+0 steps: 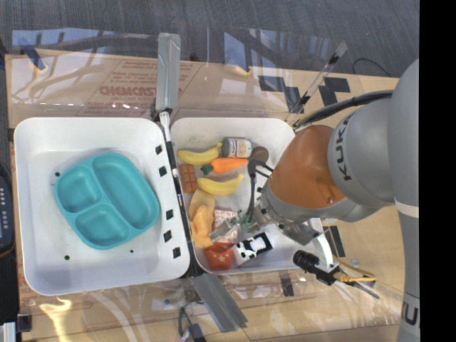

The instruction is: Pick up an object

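camera view is showing us two shallow white bins sitting side by side on the desk (85, 84). we are seeing a teal divided plate (107, 200) lying in the left bin (35, 141), tilted a little against the bin's edges. the right bin (206, 130) is holding a crowd of toy foods: a yellow banana (199, 154) is lying at the far side, a small jar (237, 147) is resting just right of it, an orange carrot (229, 165) is lying near the jar, and a second banana (219, 185) is lying just nearer than the carrot. a pale yellow piece (202, 219) is sitting against the bin's left wall, a red piece (220, 257) is lying at the near edge, and a black-and-white object (254, 246) is lying just right of it.

the grey arm (370, 155) is reaching in from the right, its orange band (306, 173) hanging over the right half of the right bin. the tool (239, 225) is hanging low among the objects, between the pale yellow piece and the black-and-white object. we cannot tell how far the tool is open, nor whether anything is caught in it.
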